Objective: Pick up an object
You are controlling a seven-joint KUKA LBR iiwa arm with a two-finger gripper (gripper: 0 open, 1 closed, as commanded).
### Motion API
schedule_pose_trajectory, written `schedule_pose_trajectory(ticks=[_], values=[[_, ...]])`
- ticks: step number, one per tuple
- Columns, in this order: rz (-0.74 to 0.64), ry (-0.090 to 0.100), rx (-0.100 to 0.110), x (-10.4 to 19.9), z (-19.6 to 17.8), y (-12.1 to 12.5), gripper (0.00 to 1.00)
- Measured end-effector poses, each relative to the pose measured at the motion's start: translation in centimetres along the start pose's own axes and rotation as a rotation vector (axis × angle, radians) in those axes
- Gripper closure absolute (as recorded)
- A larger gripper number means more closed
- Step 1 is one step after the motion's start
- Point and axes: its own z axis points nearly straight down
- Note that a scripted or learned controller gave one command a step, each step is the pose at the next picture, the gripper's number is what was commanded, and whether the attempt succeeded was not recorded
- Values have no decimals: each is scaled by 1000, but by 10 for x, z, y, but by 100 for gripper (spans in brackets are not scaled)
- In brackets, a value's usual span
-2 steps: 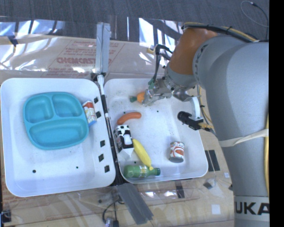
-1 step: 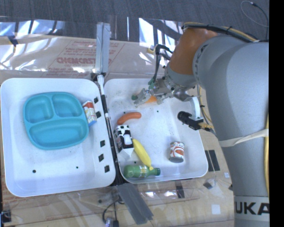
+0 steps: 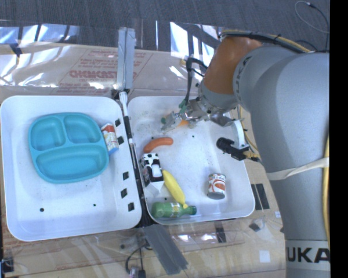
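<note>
My gripper (image 3: 175, 119) hangs low over the far part of the right bin (image 3: 245, 197), close to its floor. A small orange patch shows right beside it, and I cannot tell what that is. An orange sausage (image 3: 158, 144) lies a little nearer the camera and to the left of the gripper, apart from it. Further forward are a black-and-white carton (image 3: 152, 168), a yellow banana (image 3: 174, 187), a green bottle (image 3: 171, 209) lying on its side, and a red-and-white can (image 3: 217, 186).
The left bin (image 3: 23, 213) holds a blue divided plate (image 3: 66, 146) and a small can (image 3: 109, 137) against its right wall. The grey arm covers the right bin's far right corner. A divider rail (image 3: 126, 62) runs between the bins.
</note>
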Motion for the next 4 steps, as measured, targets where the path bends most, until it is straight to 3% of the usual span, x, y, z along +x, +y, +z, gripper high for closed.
schedule_pose_trajectory(ticks=[1,2,3,4], values=[[-4,0,1,0,-10,1,100],[-4,0,0,0,-10,1,0],[-59,-2,0,7,-1,1,0],[-63,-2,-2,7,-11,2,100]])
